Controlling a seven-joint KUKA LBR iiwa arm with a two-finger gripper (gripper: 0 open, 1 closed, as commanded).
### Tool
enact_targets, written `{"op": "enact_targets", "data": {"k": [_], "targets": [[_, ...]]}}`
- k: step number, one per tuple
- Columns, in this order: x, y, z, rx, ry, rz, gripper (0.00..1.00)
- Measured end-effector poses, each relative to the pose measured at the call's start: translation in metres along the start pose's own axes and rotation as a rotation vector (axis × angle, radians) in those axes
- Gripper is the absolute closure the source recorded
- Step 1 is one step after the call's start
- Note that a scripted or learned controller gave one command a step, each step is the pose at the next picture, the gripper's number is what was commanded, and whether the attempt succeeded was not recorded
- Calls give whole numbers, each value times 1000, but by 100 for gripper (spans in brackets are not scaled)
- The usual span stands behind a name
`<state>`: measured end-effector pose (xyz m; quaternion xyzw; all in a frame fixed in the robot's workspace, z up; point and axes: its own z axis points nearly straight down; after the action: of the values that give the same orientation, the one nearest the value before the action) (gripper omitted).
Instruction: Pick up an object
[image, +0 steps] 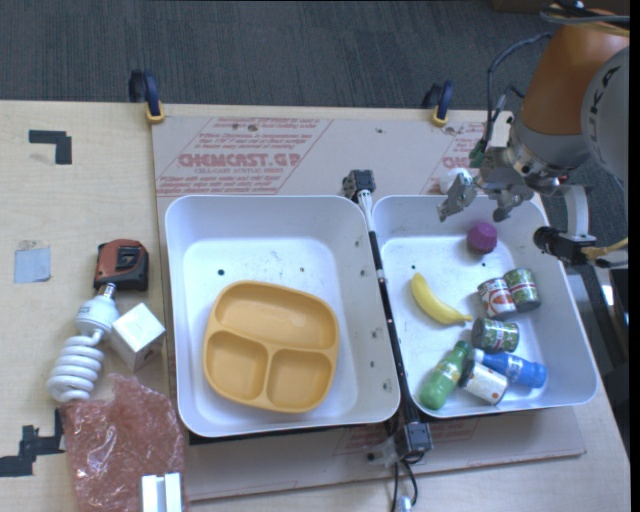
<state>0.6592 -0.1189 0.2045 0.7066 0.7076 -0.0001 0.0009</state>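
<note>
Cardboard-topped bench (90, 120) with 2 white bins side by side, arm entering from the right. Gripper (482, 200) hangs over the far edge of the right bin (570, 395), fingers spread apart, 1 dark finger (452, 205) left and 1 right, nothing between them. Looks staged above the clutter so it can drop straight down.

Closest candidate: purple ball (482, 237), just below the gripper near the bin's far edge, apart from the rest, so probably the easiest pick. Toward the bin's middle lies a banana (436, 300), clear on all sides. Along the right wall 2 small cans (508, 293) touch each other, then a dark jar (496, 334) just nearer. At the near right corner a green bottle (443, 378), a white container (484, 384) and a blue bottle (520, 370) are piled together, touching; tight for 2 fingers.

Left bin (190, 260) holds a yellow divided plate (270, 345) lying flat toward its near edge, likely a drop zone or distractor.

Off the bins, along the bench's left side: tape measure (122, 264), white cube (138, 335), spiral bulb (82, 350), pink bubble wrap (120, 440). Out of reach of the task, likely.

Pick not yet made.
</note>
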Motion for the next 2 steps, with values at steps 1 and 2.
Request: {"op": "enact_targets", "data": {"k": [1, 2], "targets": [[-8, 0, 112, 1, 1, 2, 0], [-8, 0, 101, -1, 0, 2, 100]]}}
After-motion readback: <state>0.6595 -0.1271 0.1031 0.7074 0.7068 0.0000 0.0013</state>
